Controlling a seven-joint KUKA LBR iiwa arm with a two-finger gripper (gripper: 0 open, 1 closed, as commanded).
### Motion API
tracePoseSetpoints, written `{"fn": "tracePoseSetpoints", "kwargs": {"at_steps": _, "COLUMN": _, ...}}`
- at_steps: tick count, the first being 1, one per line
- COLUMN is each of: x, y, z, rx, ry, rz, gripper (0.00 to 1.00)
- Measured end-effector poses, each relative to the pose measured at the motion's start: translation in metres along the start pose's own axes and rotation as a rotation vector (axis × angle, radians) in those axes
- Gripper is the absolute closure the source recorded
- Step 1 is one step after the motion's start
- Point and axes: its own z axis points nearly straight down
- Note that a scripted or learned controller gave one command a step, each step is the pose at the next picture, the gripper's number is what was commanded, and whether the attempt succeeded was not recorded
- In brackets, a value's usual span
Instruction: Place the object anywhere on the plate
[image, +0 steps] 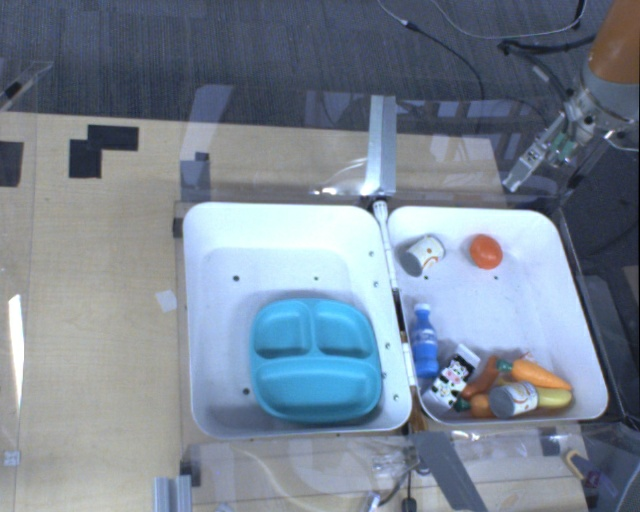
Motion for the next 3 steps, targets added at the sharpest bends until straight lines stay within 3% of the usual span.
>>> {"fn": "tracePoseSetpoints", "kwargs": {"at_steps": 1, "x": 0.086, "y": 0.024, "z": 0.054, "rx": 0.002, "ry": 0.003, "rz": -0.069, "gripper": 1.00}}
{"fn": "tracePoseSetpoints", "kwargs": {"at_steps": 2, "x": 0.183, "y": 0.001, "z": 0.124, "rx": 0.002, "ry": 0.005, "rz": -0.191, "gripper": 1.00}}
{"fn": "tracePoseSetpoints", "kwargs": {"at_steps": 3, "x": 0.250, "y": -0.004, "z": 0.123, "rx": 0.000, "ry": 0.006, "rz": -0.507, "gripper": 1.00}}
